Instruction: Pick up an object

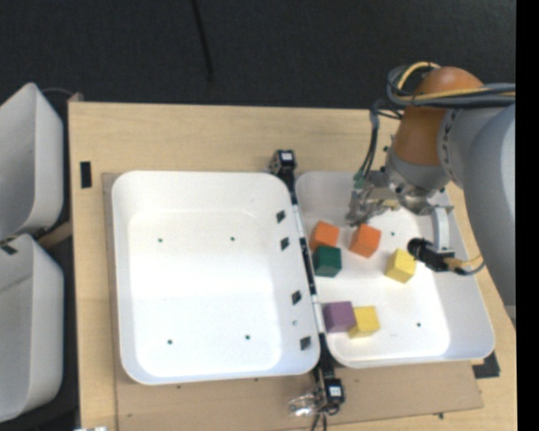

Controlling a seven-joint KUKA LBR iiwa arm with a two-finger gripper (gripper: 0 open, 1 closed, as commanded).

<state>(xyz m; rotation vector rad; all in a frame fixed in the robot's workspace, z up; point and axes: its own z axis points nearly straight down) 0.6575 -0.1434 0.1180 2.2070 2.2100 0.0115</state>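
The right bin (431,335) holds several small blocks. Two orange blocks (324,235) (366,241) lie near its upper middle, with a green block (328,260) just below the left one. A yellow block (401,265) sits to the right, and a purple block (339,316) touches another yellow block (365,321) near the front. My gripper (364,206) hangs over the bin's far part, just above and between the two orange blocks. Nothing shows between its fingers.
The left bin (144,214) lies beside the right one, parted by a ridge with black clips (296,268). The grey arm with its orange band (427,133) reaches in from the upper right. Cables (440,259) trail over the right bin's right side.
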